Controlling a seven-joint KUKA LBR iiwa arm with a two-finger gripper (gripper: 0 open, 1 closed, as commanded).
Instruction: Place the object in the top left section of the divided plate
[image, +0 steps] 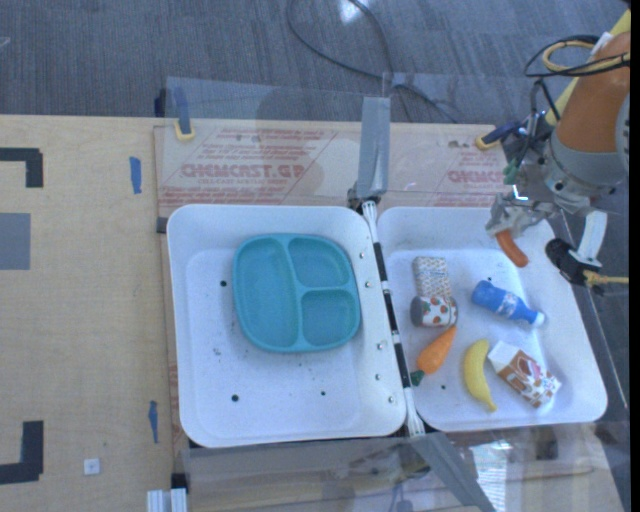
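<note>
2 shallow white bins are seen side by side on the wooden counter (80, 330). In the left bin (200, 400) a teal divided plate (297, 292) lies flat, with 1 long section along its left side and 2 smaller sections on its right; no object is seen in any section.

In the right bin (590, 390) several toy items are scattered. A patterned can (433, 291) lies near the bin's left wall, and a toy carrot (436, 352) is set just below it, tilted. A yellow banana (478, 375) lies beside a small printed carton (526, 375) toward the bin's lower right. A blue bottle (507, 303) lies on its side near the middle.

The grey and orange arm (595, 110) is seen at the upper right, over the far corner of the right bin. Its pincer (516, 215) is positioned directly above a small orange-red sausage-like object (513, 249), which is tilted and appears to be touched by the fingertips at its upper end. Whether that object is actually gripped, or whether the pincer is spread or clenched, cannot be told from this view.
</note>
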